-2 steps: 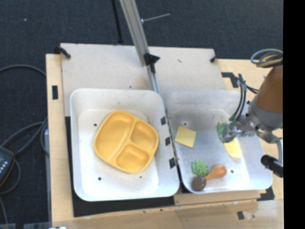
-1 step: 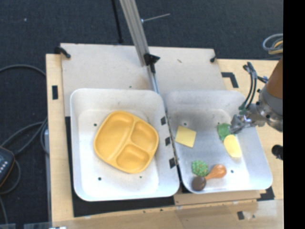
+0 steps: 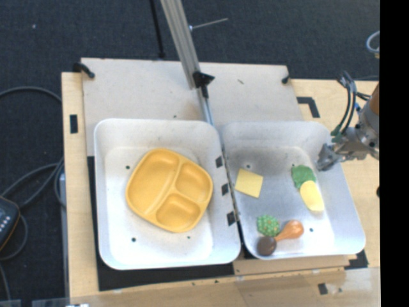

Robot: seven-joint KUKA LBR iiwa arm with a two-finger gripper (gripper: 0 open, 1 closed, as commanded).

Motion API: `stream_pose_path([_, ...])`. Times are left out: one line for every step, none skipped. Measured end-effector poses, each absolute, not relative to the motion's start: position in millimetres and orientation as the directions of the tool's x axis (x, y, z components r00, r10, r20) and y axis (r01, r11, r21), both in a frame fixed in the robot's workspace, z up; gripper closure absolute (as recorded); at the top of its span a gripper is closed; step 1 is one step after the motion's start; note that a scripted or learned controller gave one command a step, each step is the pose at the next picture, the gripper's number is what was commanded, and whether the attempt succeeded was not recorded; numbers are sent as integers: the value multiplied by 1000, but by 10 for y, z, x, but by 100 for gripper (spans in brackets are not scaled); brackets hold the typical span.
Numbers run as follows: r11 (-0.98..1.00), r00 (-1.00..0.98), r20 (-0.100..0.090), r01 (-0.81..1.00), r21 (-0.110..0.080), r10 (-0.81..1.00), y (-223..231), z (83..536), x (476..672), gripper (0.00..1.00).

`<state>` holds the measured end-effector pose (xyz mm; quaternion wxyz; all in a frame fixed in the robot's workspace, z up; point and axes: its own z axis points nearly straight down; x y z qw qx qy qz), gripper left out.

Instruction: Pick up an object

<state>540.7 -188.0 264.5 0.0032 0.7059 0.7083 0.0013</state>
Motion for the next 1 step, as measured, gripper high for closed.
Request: stream_pose_path([7,-7,0,1000,3,1000,-1413,2700,5699,100])
